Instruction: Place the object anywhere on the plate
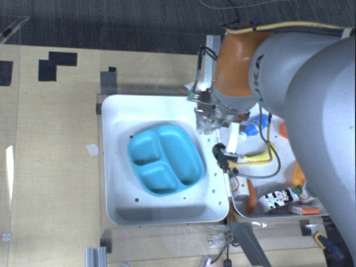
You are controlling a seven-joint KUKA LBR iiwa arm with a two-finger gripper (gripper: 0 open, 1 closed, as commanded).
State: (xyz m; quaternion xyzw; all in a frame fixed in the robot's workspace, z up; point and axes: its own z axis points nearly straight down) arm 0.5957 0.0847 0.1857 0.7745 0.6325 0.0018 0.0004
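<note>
Tool over the left bin's far right corner, plate beside it

On the tan surface (55, 160), the left white bin (114, 149) holds a blue three-part plate (166, 159), lying flat below and to the left of the tool (206, 125), its near rim close to the tool but apart from it. Whether the tool is apart or together cannot be told. To its right, the grey arm (300, 93) covers much of the right bin (283, 163). A blue thing (253, 130) lies just right of the tool. Lower down lie a brown-orange stick (251, 198), a black-and-white packet (277, 199), an orange piece (298, 176) and a small red box (304, 209). Which of these is the task's thing cannot be told.
</note>
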